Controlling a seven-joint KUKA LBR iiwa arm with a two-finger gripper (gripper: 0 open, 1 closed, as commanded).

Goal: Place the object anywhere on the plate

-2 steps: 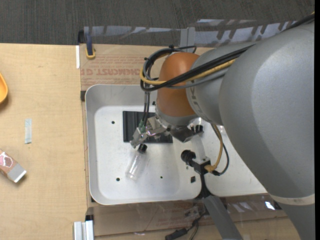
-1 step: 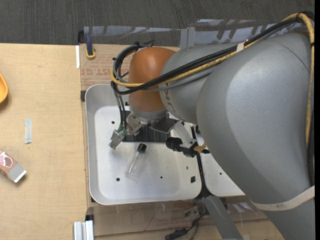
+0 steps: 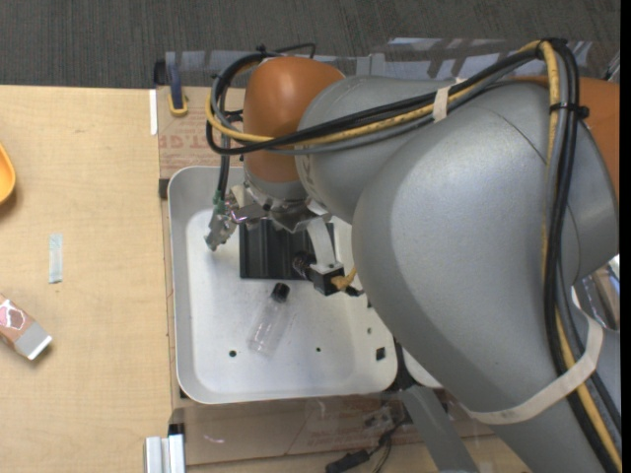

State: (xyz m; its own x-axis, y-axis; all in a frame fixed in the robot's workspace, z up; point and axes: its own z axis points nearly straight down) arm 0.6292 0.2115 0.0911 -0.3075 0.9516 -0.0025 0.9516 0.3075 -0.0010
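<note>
We see the grey KUKA arm (image 3: 473, 215) take up most of the right side of the view, its bulky links arching over the white bin (image 3: 197, 363) and covering that bin's right part. Black and yellow cables (image 3: 394, 116) run along the arm's upper surface to the orange band (image 3: 281, 97) above the wrist, which sits over the bin's far edge. Below the band the gripper (image 3: 268, 259) hangs over the middle of the bin as a dark block with small fittings around it; from this angle we cannot tell how its jaws stand, and we see nothing clearly between them. The bin rests against the right edge of a light wooden tabletop (image 3: 89, 215). On the bin's floor, just nearer to us than the gripper, lies a clear plastic bottle with a black cap (image 3: 267, 325), tilted so that the cap points toward the gripper; we cannot tell whether the two touch. Well to the left of the bin, on the tabletop, lie a small grey strip (image 3: 55, 258) and, nearer to us, a brown and white packet (image 3: 22, 329). At the far left edge of the tabletop we see a sliver of an orange thing (image 3: 5, 175), too cropped to name.
</note>
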